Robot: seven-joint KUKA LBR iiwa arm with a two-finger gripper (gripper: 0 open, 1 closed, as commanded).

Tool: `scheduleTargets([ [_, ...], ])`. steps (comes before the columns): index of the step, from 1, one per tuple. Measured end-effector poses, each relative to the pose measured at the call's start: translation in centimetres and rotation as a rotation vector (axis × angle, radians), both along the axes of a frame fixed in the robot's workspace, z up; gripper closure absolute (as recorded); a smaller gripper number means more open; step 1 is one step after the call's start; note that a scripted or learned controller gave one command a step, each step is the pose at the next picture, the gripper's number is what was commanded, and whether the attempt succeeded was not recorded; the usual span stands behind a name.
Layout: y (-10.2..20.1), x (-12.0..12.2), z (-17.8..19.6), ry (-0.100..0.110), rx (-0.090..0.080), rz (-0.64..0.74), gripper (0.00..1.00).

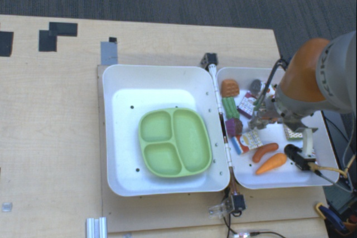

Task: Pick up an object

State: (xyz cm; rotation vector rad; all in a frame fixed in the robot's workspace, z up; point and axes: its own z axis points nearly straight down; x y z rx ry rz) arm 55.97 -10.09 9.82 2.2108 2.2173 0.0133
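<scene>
Wood bench (50,120) w/ two white bins: left bin (111,136), right bin (279,178) (side by side).

We are seeing the arm (334,72) coming in from the right side of the view, and it is reaching down at a slant. Its grey body is taking the upper right part, and the orange band (304,76) is sitting just above the wrist. Below the band the wrist is pointing down and to the left. The gripper (261,115) is hanging low at the end of the wrist, and its dark parts are looking blurred to us.
</scene>
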Motion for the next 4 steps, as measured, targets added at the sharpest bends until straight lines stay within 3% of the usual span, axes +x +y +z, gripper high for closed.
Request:
scheduleTargets([
  [1, -0.4, 0.0, 0.1, -0.002, -0.006, -0.003, 0.0],
  [2, -0.1, 0.1, 1.1, -0.003, -0.002, 0.0, 1.0],
  [3, -0.3, 0.1, 1.1, -0.004, -0.005, -0.001, 0.0],
  [4, 1.4, -6.4, -1.0, 0.005, -0.003, -0.004, 0.0],
])
